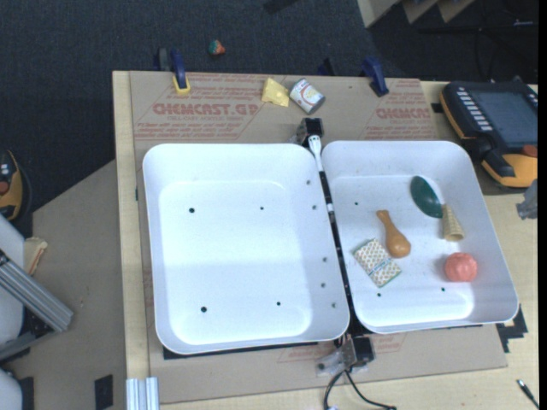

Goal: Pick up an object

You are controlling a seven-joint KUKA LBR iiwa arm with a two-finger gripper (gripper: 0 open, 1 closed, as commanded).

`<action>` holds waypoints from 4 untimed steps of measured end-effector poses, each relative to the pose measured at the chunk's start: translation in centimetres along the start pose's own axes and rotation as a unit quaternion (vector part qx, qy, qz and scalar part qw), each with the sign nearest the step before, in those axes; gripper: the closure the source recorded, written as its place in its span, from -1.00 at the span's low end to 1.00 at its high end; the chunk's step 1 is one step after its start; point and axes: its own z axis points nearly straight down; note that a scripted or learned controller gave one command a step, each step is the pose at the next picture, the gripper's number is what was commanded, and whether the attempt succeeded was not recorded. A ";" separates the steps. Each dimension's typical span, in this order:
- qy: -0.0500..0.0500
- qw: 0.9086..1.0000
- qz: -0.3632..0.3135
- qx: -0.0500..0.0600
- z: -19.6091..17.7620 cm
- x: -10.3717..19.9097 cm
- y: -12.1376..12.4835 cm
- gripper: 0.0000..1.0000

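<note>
we are looking at the right bin (479, 301), where a pink ball (461, 267) is lying near the front right corner, apart from a checkered sponge (377, 262). we are judging the ball light, soft and prone to rolling, best pinched across its middle. we are unable to tell the hand's state.

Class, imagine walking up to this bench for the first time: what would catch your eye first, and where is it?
The small cluster of colourful objects in the right bin stands out: a pink ball near its right edge, a dark green piece toward the back, and a tan pear-shaped toy beside a checked block near the middle. On the board behind the bins lie a yellow scrap and a small white box.
</note>
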 end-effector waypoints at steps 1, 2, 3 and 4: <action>0.000 1.000 0.000 0.000 -6.2 0.0 0.0 1.00; -0.002 1.000 -0.001 -0.006 -22.2 2.7 0.2 1.00; 0.004 1.000 -0.001 0.009 -6.6 1.1 10.0 1.00; -0.001 1.000 0.001 -0.002 -16.7 -0.2 7.3 1.00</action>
